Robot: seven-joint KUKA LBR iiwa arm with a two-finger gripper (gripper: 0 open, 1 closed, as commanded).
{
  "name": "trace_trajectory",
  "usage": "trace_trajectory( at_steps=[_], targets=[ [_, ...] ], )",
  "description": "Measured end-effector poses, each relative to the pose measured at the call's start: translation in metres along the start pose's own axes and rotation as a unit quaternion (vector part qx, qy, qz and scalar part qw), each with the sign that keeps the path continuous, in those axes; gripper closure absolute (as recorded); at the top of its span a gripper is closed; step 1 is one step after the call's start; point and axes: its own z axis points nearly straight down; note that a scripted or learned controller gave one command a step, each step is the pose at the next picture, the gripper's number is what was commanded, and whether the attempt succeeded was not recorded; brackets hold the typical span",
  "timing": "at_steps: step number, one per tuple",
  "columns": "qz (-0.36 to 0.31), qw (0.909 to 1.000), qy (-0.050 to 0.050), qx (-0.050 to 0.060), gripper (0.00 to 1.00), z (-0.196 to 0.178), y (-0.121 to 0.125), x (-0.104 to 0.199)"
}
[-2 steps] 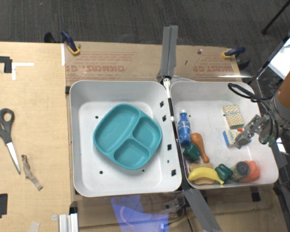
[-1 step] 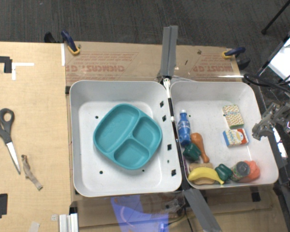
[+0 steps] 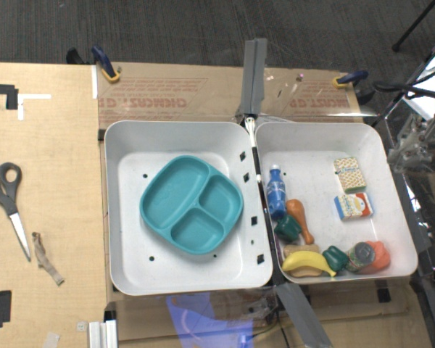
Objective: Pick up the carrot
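Observation:
The carrot (image 3: 299, 217) is a short orange piece with a green leafy end (image 3: 287, 229). It lies in the right bin (image 3: 391, 194) near its left wall, tip pointing away from the camera. A blue bottle (image 3: 275, 189) lies just to its left and a yellow banana (image 3: 307, 263) just in front of it.
The right bin also holds a green pepper (image 3: 335, 257), a grey can (image 3: 362, 253) against an orange item (image 3: 380, 257), a patterned box (image 3: 349, 174) and a small carton (image 3: 354, 206). A teal divided plate (image 3: 192, 205) sits in the left bin (image 3: 123, 216). Scissors (image 3: 9, 198) lie on the bench at the left.

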Motion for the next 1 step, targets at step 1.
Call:
trace_trajectory(
  at_steps=[1],
  targets=[
    [-0.177, 0.9841, 0.002, -0.001, 1.0, 0.0133, -0.0425, 0.0218]
  ],
)
